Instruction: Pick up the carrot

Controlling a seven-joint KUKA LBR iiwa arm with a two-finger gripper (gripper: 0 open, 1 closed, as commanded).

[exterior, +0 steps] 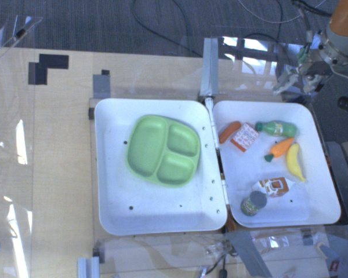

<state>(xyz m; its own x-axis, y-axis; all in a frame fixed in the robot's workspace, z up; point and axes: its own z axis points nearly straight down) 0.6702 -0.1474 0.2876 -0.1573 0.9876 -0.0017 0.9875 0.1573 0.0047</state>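
From the camera view we find the carrot (pixel 279 148) in the right bin (pixel 322 210), lying at about two o'clock from that bin's centre. It is a small orange toy with a dark green stub at its lower-left end, tilted so the orange body rises toward one o'clock. The banana (pixel 294 161) lies just beside it at four o'clock, seemingly touching its upper end, and the green bottle (pixel 276 128) sits near it at twelve.

We judge the carrot to be light, stiff and rather smooth plastic, so it may slip or roll if pinched near the tapered end. The thick middle of the orange body looks the best place to take hold, closing across its short width, with one finger slotted on the side away from the banana.

The same bin also holds a red-orange sausage-like piece (pixel 229 131) at eleven o'clock, a small red and white carton (pixel 244 138) beside it, a brown and white packet (pixel 274 186) at five and a grey tin (pixel 253 204) at six. The left bin (pixel 107 172) holds a green sectioned tray (pixel 163 150).

The gripper (pixel 298 80) hangs over the desk beyond the right bin's far edge, at one o'clock from the carrot and well apart from it. We cannot tell how its jaws stand.
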